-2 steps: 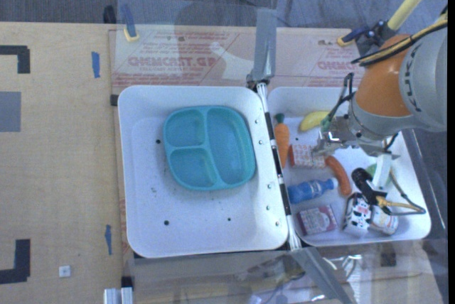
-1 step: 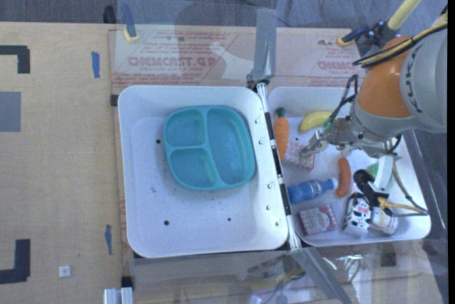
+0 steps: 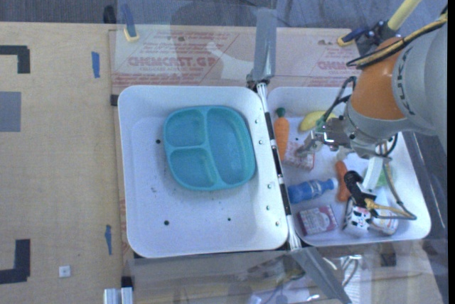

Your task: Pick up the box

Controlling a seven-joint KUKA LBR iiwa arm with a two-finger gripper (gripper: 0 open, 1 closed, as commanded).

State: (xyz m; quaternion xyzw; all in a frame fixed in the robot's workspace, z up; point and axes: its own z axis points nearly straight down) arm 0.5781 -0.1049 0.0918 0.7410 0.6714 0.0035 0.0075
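Although the right bin [image 3: 416,221] is crowded, in the camera view we can pick out the box [image 3: 317,219], a small flat carton with a pinkish printed face, lying near that bin's front edge, towards its left wall. Just behind it lies a blue bottle [image 3: 310,190], close enough to crowd a grasp from that side. We judge the box to be light and fairly stiff, likely thin card that would dent under a hard squeeze, and its glossy face may be slippery. We would take it across its shorter width, fingers straddling the two long edges, since it lies flat and offers no raised side.

The gripper [image 3: 313,146] hangs over the rear part of the same bin, beside a carrot [image 3: 281,134] and a banana [image 3: 313,119], well apart from the box; whether its pincer is parted or closed we cannot tell. The bin floor is smooth white plastic, so the box may slide when nudged. The left bin [image 3: 135,175] carries a teal divided plate [image 3: 210,148]. The bench [image 3: 57,153] is pale wood with blue tape marks.
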